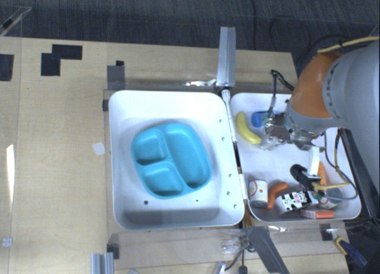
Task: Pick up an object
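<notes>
Your tool (274, 131) is hanging low in the right bin (354, 210), in its upper half, and you can't tell from up here whether it's spread or pressed together; the metal there is a blur under the orange-banded wrist. Nothing is showing between its tips. Just beside it, to the left, the banana (247, 130) is lying near the bin's left wall, with a small blue object (259, 119) tucked against its upper end, close under the tool.

You're looking at the approach step, I'd say: the tool is lining up over that corner, and no grasp is showing yet. The banana is lying with its long axis running from upper left down to lower right, curving slightly, so the next move is calling for a close across its narrow width, not along it.

Further out, clutter is crowding the bin's lower edge: a small white cup (257, 190), an orange piece (276, 191), a black item (303, 176). The left bin (119, 148) is carrying a blue divided tray (171, 159).
</notes>
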